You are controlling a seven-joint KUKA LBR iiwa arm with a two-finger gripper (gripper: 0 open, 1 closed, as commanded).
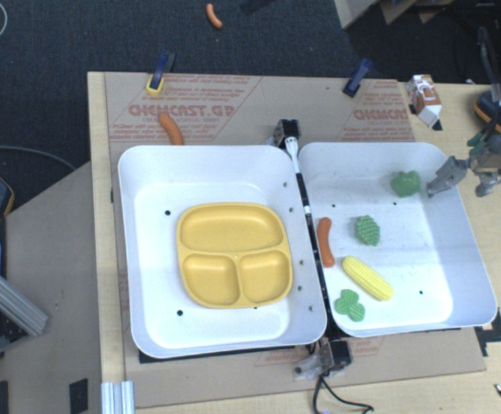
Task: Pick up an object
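Green toy [405,182] in right bin [457,257], end effector [447,178] beside it, grip state unclear

Two bins are set side by side on a board [233,102] at mid-frame. A divided plate [233,254] lies in the left bin [147,231]. In the right bin [457,257], a sausage [325,241] lies along the left wall, a corn cob [367,278] at lower centre, one vegetable [367,229] just above it, another [349,304] at lower left, a third [405,182] at upper right. The gripper [448,177] is seen at that bin's upper right edge. A second sausage [172,128] lies on the board behind the left bin.
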